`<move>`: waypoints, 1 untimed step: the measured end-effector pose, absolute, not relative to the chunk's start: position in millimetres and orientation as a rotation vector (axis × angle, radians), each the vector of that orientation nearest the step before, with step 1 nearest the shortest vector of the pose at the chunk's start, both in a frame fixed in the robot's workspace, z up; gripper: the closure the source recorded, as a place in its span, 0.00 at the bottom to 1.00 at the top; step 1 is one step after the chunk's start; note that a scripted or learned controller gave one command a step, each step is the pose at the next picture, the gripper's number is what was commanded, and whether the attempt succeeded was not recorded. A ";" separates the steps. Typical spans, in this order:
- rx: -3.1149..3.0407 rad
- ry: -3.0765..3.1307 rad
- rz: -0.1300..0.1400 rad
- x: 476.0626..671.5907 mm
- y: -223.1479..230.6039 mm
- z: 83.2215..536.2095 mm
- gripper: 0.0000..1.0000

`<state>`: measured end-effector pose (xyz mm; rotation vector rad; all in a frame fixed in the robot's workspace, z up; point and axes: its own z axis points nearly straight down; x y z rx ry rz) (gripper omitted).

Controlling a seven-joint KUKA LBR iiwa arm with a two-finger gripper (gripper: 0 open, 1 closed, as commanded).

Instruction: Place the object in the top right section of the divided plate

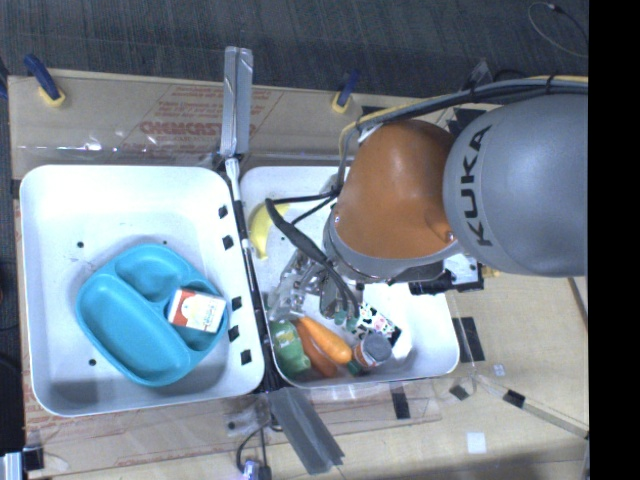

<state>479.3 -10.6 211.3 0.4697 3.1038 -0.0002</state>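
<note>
Camera view: I see the gripper [318, 290] low in the right bin [440, 353], above the carrot [326, 340]; its grip state I cannot tell. The divided plate [128, 323] lies leftward, a small carton [198, 311] already in its right section.

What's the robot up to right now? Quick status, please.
End effector low in the right bin, over the carrot and other toys. Small carton already lies on the blue divided plate, left bin. Nothing blocking the plate.
</note>
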 end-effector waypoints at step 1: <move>0.463 3.102 0.000 480.8 -10.1 221.4 1.00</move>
